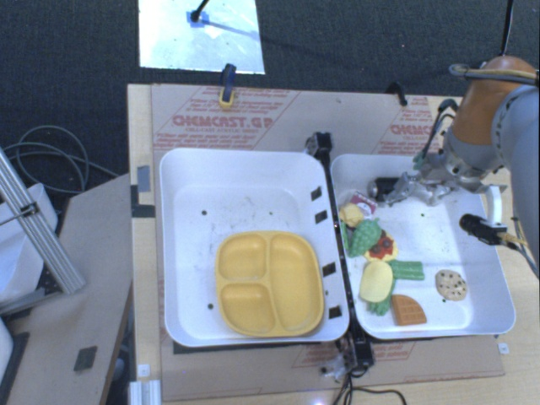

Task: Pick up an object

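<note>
While the gripper hangs low over the right bin, nothing is lifted yet: the toy food pile (broccoli, corn, a cookie nearby) sits on the floor just beside it. Whether the fingers are spread or closed, I cannot tell. The grasp is all ahead.

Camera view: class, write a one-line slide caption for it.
KUKA arm's gripper hovers over toy food in the right bin; a yellow divided tray sits in the left bin.
</note>
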Action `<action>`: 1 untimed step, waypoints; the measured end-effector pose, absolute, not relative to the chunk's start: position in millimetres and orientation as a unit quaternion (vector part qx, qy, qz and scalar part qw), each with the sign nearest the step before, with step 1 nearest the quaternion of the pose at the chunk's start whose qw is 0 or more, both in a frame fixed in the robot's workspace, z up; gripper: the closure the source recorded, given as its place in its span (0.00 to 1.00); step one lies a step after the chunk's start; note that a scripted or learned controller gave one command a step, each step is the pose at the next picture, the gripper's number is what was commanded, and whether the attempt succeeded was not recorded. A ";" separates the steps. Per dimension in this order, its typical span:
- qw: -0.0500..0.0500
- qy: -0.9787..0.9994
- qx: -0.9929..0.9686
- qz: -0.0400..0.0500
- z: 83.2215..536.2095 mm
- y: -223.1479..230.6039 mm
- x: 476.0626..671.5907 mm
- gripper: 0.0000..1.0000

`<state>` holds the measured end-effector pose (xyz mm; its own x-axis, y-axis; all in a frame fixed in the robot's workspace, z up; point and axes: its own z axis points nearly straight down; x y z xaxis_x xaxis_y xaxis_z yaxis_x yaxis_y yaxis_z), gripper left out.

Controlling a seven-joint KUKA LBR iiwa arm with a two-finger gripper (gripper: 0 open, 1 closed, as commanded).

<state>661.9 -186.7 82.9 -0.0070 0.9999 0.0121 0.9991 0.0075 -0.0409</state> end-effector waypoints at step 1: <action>0.015 -0.710 -0.704 0.013 83.3 -183.0 661.4 0.00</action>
